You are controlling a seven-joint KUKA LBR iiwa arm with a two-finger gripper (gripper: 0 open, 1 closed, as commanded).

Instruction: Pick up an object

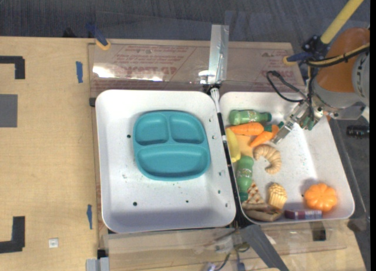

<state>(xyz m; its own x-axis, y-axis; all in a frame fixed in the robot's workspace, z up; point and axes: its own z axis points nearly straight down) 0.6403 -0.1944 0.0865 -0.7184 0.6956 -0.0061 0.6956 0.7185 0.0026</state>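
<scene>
1. Gripper (281, 132): slim two-finger tool on the grey arm with the orange band, reaching in from the right over the far part of the right bin (339, 164). The fingers look drawn close together with nothing visible between them, though at this size the gap is hard to read. The tip sits just right of the carrots.
2. Carrots (247, 129): two orange toy pieces, one lying across the far-left part of the right bin, a shorter one (262, 138) angled beside it toward the gripper. Judged light, hard and smooth plastic; tapered, so best pinched across the thick middle, not the point.
3. Croissant (268, 158): tan, curved, just near of the gripper tip, apart from the bin walls. Judged light and rigid, ridged enough to resist slipping; take it across the fat centre of the arc. It looks the easiest pick, with free space around it.
4. Green bottle (249, 116): lying at the far wall, touching the carrot; round and likely slippery.
5. Pumpkin (321, 196): orange, near-right corner, standing alone; probably too wide for narrow fingers.
6. Left column of the right bin: yellow piece (232, 144), green item (245, 171), tan ridged piece (277, 195); packed close, poor finger room.
7. Left bin (117, 193): holds a teal divided plate (171, 144).
</scene>
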